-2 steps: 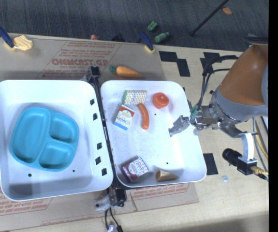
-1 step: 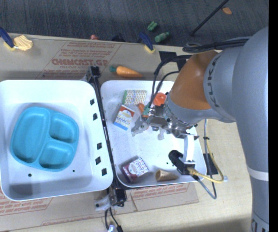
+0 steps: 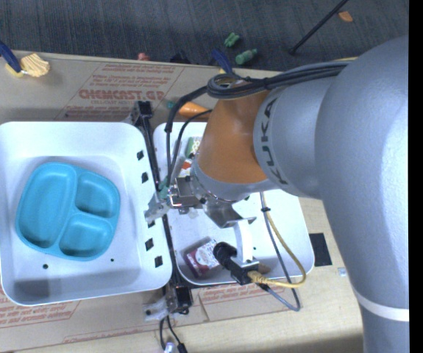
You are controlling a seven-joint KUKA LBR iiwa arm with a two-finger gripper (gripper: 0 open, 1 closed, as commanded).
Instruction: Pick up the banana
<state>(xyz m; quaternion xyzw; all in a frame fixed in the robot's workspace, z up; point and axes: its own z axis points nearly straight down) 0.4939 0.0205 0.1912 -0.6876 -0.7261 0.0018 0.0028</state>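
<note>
My arm's orange band (image 3: pixel 233 142) and grey wrist reach down into the right bin (image 3: pixel 299 234) and cover most of it. The gripper (image 3: pixel 168 199) hangs low at that bin's left wall, near the divider between the two bins. An orange-yellow rounded thing (image 3: pixel 191 109) peeks out at the right bin's back edge, mostly hidden by the arm; what it is I cannot tell. A dark red packet (image 3: pixel 201 260) lies at the bin's front, just below the gripper.
The left bin (image 3: pixel 20 271) holds a blue divided plate (image 3: pixel 68 210). A yellow cable (image 3: pixel 285 259) loops from the wrist over the right bin. Clips and small bits lie on the cardboard behind the bins.
</note>
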